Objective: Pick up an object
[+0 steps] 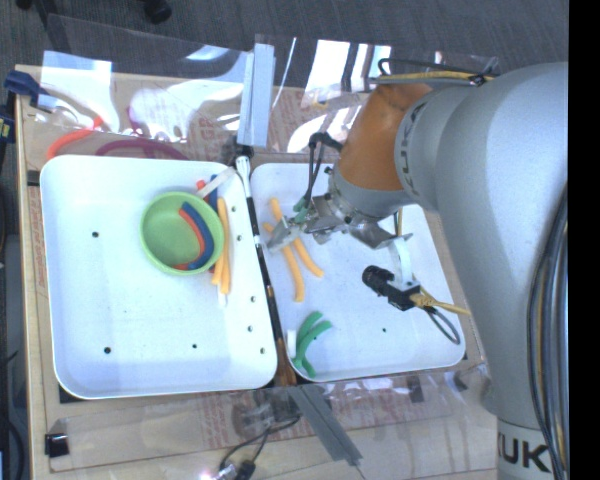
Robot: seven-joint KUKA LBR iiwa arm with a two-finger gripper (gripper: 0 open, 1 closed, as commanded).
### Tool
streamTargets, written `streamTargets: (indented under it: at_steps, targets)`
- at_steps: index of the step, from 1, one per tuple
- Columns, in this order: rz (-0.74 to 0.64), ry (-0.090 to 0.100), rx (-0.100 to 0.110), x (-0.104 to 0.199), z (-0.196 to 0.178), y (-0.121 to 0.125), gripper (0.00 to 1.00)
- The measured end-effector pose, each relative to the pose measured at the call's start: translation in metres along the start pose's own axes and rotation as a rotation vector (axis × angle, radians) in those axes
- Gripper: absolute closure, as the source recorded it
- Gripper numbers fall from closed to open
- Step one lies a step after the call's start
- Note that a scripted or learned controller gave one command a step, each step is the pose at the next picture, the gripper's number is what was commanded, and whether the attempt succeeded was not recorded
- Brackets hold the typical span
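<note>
My gripper (283, 229) is low over the upper left part of the right bin (380, 353), among several orange sticks (299, 263). One short orange stick (276, 209) lies just above the gripper tip, and the others run down and to the right below it. Whether any stick is in the gripper's grasp is hidden. A green curved piece (311, 329) lies near the right bin's front left corner.
In the left bin (110, 308), a green bowl (170, 236) holds a blue and a red curved piece, with orange sticks (222, 260) along its right side. The bins' shared wall (261, 268) runs just left of the gripper. Clutter lies behind the bins.
</note>
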State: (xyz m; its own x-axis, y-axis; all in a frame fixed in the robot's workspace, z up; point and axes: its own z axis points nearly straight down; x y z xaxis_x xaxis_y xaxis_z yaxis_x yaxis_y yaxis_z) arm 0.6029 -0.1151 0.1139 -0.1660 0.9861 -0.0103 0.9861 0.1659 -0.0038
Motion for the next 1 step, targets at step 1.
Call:
streamTargets:
  at_steps: [1]
  targets:
    - [-0.003,-0.001,0.000,0.0001,-0.0099,0.0004,1.00]
